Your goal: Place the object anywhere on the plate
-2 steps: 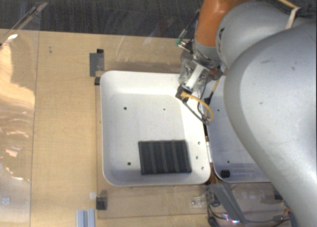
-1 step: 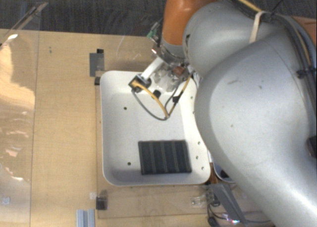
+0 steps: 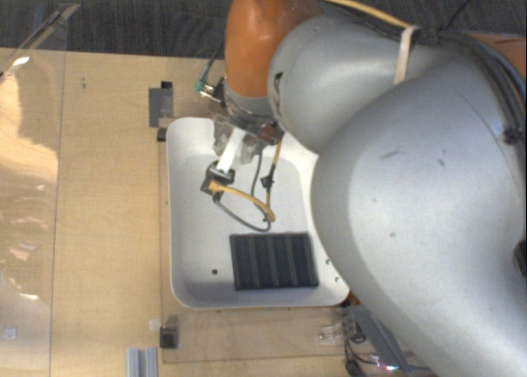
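A black ridged rectangular plate (image 3: 273,260) lies flat in the near part of the white bin (image 3: 185,227). My gripper (image 3: 245,151) hangs over the far end of that bin, below the orange wrist band, well apart from the plate. I make out nothing held at the gripper. A tiny dark speck (image 3: 216,270) sits on the bin floor just left of the plate. The arm's body hides the bin's right side and everything beyond it.
The large grey arm (image 3: 412,202) covers the right half of the view. Small black clamps stand at the bin's far left corner (image 3: 162,104) and near left corner (image 3: 169,336). Bare wooden bench (image 3: 99,202) stretches to the left.
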`<state>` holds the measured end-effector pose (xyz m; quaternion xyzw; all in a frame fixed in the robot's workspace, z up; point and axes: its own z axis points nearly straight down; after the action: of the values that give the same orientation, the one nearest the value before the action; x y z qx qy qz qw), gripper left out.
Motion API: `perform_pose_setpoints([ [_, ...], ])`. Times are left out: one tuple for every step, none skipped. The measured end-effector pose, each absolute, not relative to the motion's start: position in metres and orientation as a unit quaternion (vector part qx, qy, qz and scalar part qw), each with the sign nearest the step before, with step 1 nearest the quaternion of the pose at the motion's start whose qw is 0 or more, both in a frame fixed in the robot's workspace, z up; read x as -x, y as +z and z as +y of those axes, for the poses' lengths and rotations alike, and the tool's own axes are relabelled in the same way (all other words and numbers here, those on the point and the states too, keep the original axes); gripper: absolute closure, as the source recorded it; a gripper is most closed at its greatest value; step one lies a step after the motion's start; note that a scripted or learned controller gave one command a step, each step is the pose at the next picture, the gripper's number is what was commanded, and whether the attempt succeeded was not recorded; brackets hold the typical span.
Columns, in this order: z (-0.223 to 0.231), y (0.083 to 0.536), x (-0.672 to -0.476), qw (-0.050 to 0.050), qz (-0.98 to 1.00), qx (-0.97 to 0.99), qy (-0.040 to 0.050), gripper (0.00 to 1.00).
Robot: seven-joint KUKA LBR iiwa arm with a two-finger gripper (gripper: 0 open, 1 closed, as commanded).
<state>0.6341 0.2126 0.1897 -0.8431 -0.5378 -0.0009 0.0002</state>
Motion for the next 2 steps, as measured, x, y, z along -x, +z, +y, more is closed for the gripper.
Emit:
perform_pose_setpoints([
  [0.236,0.189,-0.613,0.0,-0.695,0.719,-0.0011,1.0],
  [0.229,0.12,-0.615,0.0,-0.851,0.525,-0.0014,1.0],
])
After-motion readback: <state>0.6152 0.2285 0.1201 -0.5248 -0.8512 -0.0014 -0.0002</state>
